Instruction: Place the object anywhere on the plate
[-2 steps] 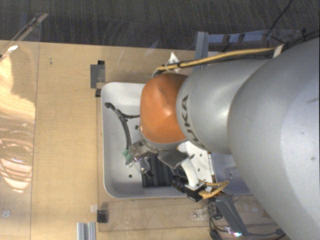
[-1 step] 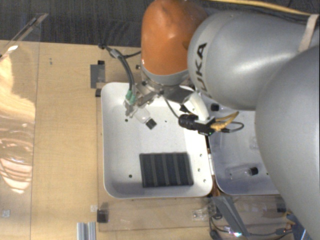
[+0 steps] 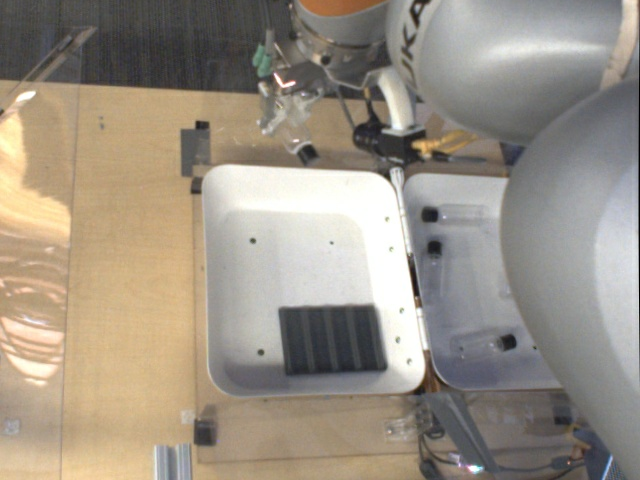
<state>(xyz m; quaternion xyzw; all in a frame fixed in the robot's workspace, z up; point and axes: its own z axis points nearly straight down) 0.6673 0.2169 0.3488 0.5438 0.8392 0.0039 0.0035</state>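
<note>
End effector (image 3: 283, 118) hangs at twelve o'clock above the left bin (image 3: 225, 268), can't tell its grip, so it could easily miss the dark ribbed plate (image 3: 331, 339) at six.

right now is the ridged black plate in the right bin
No, the ridged black plate lies in the left bin, near its front edge, while the right bin sits beside it.

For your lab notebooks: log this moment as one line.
gripper: above left white bin's far rim | dark ribbed rectangular plate: near end, bare
</note>
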